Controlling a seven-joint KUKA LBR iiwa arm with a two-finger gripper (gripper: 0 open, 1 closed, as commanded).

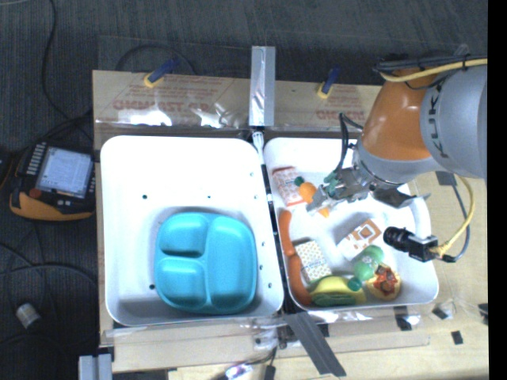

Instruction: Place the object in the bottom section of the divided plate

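A light blue divided plate (207,263) lies in the left bin (135,165), toward its front, and nothing rests in its sections. My gripper (336,187) hangs over the upper middle of the right bin (424,212). Just left of it lies a small orange piece with a green tip (305,191). The arm covers the gripper's tip from above.
The right bin holds several items: a white and red packet (283,180), a long orange piece (287,240) along the left wall, a checkered packet (311,258), a white and orange box (360,235), a green piece (368,260), a yellow banana (336,288) and a red-orange item (386,279).
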